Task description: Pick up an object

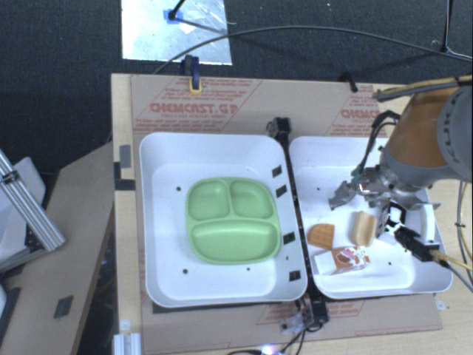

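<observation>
Two white bins sit side by side on the bench, and in the right bin [332,283] the gripper [369,198] hangs just above a tan block [362,228], its opening unreadable and nothing visibly held, so the pick seems not yet made.

Bench [222,98] with two white bins [159,220] side by side
</observation>
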Controlling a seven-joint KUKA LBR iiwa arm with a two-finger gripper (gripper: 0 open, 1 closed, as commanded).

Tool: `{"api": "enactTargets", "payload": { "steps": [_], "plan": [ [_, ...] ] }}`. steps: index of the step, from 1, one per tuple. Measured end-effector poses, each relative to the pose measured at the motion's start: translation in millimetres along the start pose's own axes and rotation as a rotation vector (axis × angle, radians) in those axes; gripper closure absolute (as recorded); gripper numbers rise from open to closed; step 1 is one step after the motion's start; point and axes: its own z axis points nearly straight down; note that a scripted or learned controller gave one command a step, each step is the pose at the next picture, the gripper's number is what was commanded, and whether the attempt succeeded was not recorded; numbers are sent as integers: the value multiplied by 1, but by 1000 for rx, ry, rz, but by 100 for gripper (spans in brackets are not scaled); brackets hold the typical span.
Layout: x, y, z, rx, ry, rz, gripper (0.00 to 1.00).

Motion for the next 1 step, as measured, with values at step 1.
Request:
{"api": "enactTargets", "payload": {
  "steps": [1],
  "plan": [
    [0,0,50,-1,-1,2,0]
  ]
}}
